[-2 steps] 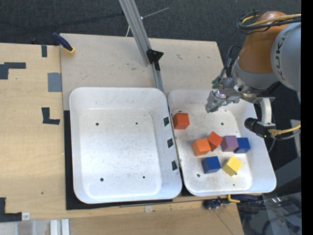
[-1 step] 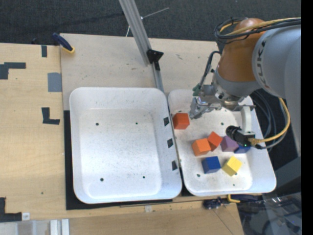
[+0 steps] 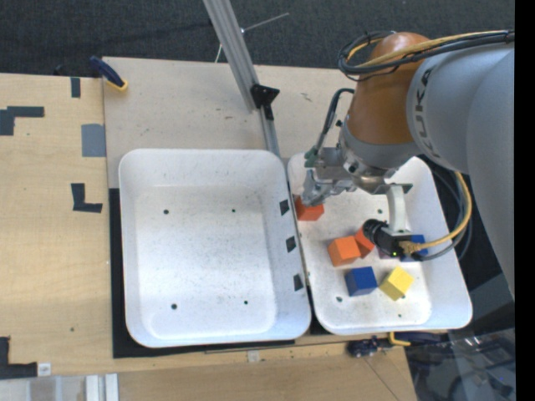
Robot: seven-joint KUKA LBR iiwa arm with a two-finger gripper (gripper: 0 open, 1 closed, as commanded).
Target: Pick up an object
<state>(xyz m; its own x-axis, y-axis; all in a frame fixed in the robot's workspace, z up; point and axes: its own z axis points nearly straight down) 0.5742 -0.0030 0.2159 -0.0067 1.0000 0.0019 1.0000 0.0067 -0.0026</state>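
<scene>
Crowding the right bin's (image 3: 435, 312) left wall — red-orange block (image 3: 310, 212) beneath the gripper (image 3: 313, 192).

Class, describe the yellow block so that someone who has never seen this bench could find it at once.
Find the right bin, the one the arm reaches over. Look in its near part, where several blocks lie. The yellow block lies just right of the blue block and is the only yellow one there.

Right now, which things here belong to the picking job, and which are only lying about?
For the job:
tool
red block
orange block
blue block
yellow block
right bin

Lying about:
left bin
metal pole
clamp
</scene>
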